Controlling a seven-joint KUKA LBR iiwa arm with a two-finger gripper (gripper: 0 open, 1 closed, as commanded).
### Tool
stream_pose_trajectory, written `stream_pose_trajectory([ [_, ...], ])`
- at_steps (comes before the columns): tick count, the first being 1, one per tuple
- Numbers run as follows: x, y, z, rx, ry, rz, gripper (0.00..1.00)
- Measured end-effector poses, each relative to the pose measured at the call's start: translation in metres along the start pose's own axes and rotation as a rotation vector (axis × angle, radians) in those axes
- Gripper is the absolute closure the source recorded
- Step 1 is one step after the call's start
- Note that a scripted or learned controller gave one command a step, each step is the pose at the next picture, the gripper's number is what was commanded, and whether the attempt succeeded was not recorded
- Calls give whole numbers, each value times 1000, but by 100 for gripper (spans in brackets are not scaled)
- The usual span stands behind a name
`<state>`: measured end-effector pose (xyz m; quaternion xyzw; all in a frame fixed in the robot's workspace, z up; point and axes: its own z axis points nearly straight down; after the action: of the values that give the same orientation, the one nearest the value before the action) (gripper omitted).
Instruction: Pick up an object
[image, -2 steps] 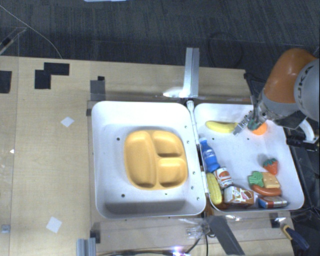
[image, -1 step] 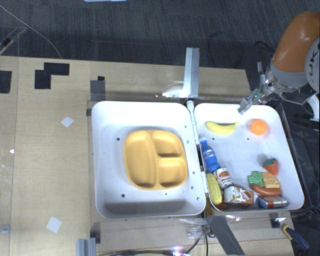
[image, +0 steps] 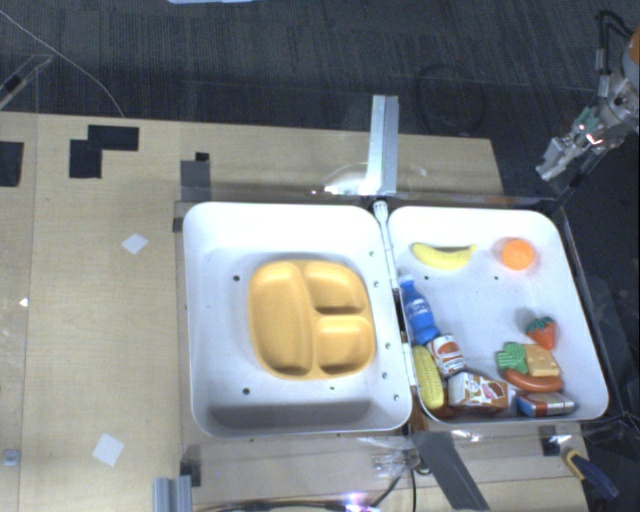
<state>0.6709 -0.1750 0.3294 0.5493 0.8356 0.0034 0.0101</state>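
You are looking down on two shallow white bins side by side; the left bin (image: 215, 330) is holding a yellow divided plastic tray (image: 308, 317), the right bin (image: 480, 285) a jumble of toy food. The gripper (image: 568, 152) is hovering at far right, outside the bins, and its opening cannot be told. A yellow toy banana (image: 441, 256) is lying alone at the right bin's far-left corner, its long axis running left to right. It is probably light, stiff and smooth; you are best closing across its thick middle. A round orange ball (image: 517, 254) is sitting just to its right.
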Motion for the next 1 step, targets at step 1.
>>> stream_pose_trajectory([
  [1, 30, -111, 129, 16, 14, -147, 100],
])
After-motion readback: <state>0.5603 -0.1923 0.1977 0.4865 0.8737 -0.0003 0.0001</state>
